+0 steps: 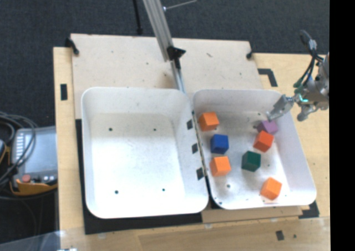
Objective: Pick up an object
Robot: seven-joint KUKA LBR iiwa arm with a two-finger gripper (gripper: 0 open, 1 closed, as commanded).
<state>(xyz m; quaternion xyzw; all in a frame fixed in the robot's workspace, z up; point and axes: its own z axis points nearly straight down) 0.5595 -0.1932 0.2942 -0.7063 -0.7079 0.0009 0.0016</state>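
The right bin point(294, 150) holds several cubes: an orange one point(208, 121) at the back left, a blue one point(219, 143), another orange one point(221, 165), a green one point(251, 161), a red-orange one point(263, 141), a purple one point(269, 127) and an orange one point(271, 188) near the front. My gripper point(290, 112) hangs over the bin's far right corner, open, with nothing between its fingers. Its left finger point(276, 111) ends just above and behind the purple cube.
The left bin point(89, 133) lies beside the right one, sharing a middle wall. A slanted metal post point(158, 16) rises behind the bins. A control pendant point(30, 161) with cables sits off the bench at the left.
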